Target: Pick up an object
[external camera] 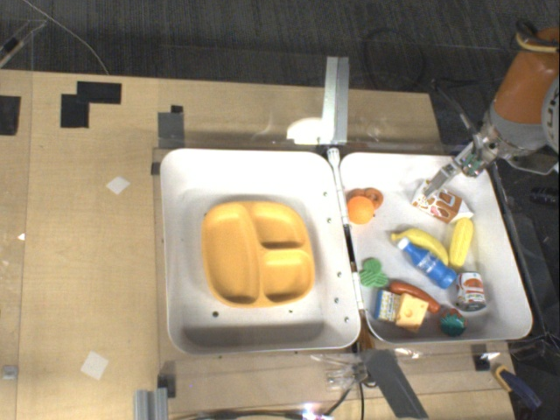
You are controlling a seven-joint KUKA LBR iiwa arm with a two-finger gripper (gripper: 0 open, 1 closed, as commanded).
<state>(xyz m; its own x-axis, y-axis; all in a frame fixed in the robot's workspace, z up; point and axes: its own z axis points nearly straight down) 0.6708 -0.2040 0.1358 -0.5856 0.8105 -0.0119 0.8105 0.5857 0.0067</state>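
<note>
Gripper (435,185) hangs low in the right bin (516,261), its tip just above a small red-and-white carton (440,205) near the bin's far side; whether it is open or closed cannot be told. Just beyond the carton lie two bananas (442,241) and a blue bottle (428,262). An orange ball (360,208) sits near the bin's left wall, a small can (471,290) toward the near right corner. Across the divider, the left bin (175,252) holds a yellow divided tray (256,252).
</note>
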